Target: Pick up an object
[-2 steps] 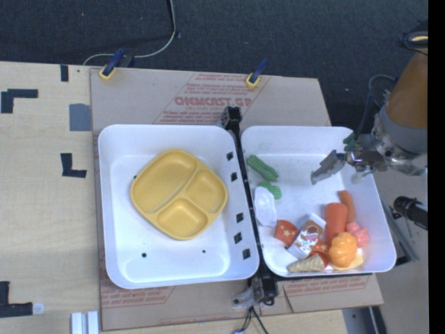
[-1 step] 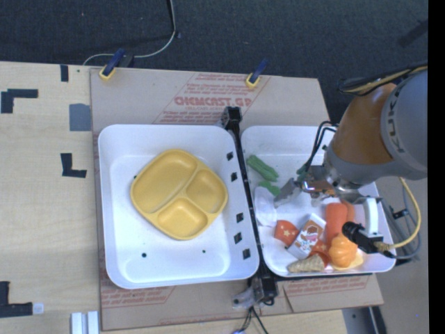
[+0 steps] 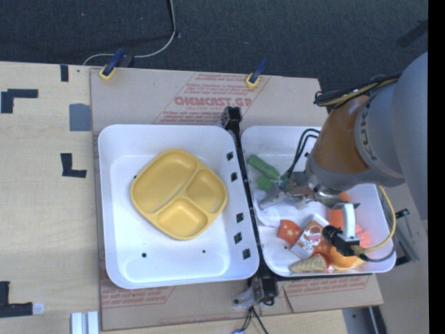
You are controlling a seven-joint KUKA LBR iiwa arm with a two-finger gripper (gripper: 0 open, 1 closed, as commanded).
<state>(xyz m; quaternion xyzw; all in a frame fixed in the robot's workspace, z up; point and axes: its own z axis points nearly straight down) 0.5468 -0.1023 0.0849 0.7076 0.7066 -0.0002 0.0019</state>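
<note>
Gripper hangs low in the right bin, just beside the green piece, which lies up-left, its long axis slanting; whether it is open, I cannot tell

The pale wooden bench carried a brown cardboard sheet printed with red lettering, and that sheet served as the landmark. Two clamps held the sheet's far edge: a yellow clamp at its far-left corner and a blue-and-yellow clamp further right along the same edge. On the sheet sat two shallow white plastic bins, the left bin and the right bin, side by side and touching. Black tape marks lay on the bare wood left of the sheet.
</note>
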